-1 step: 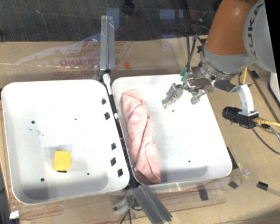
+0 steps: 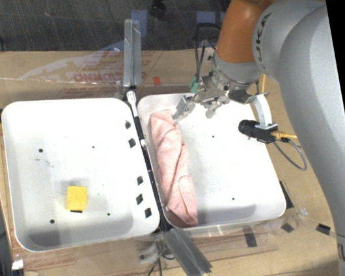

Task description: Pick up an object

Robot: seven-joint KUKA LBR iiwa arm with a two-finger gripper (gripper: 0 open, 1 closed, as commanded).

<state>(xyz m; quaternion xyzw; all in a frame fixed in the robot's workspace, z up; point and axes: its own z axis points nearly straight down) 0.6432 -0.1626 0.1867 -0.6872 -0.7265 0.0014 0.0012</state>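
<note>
**Two bins, side by side on the tabletop**

The left bin (image 2: 17, 121) holds a small block (image 2: 77, 198) toward its near-left area. The right bin (image 2: 261, 191) holds a folded cloth (image 2: 172, 167) lying lengthwise along its left wall, just beside the divider between the bins. The end effector (image 2: 194, 105) sits over the right bin's far edge, near the cloth's far end.

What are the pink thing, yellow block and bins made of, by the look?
Pink cloth: soft fabric, probably terry or fleece; it slumps in folds with a matte, fuzzy surface.
Yellow block: likely sponge or foam; matte, squared edges, slightly porous look.
Bins: probably moulded plastic; smooth white walls with rounded corners and a slight sheen.
</note>
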